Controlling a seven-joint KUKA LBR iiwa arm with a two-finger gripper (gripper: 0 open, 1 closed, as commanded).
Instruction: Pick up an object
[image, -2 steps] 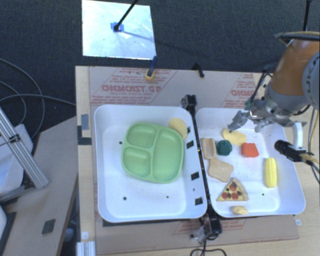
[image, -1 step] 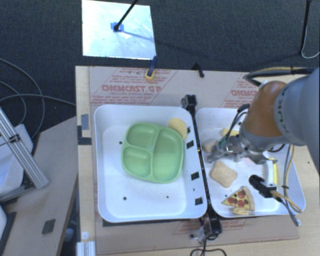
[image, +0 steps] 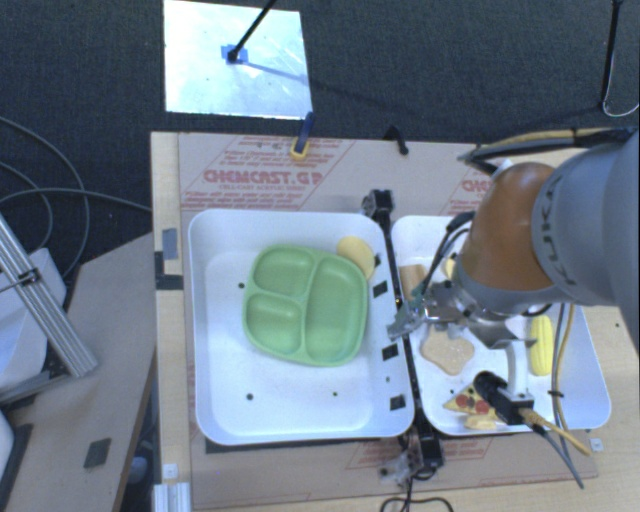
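While the pincer (image: 432, 312) hovers, toast (image: 447, 353) lies just below.

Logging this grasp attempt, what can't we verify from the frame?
- Gripper: open or shut unclear in camera view; the arm covers most of it.
- Right bin: its middle and back are hidden under the arm.
- Yellow item: partly behind cables, identity unclear.
- Toast-like piece: contact with gripper not readable.
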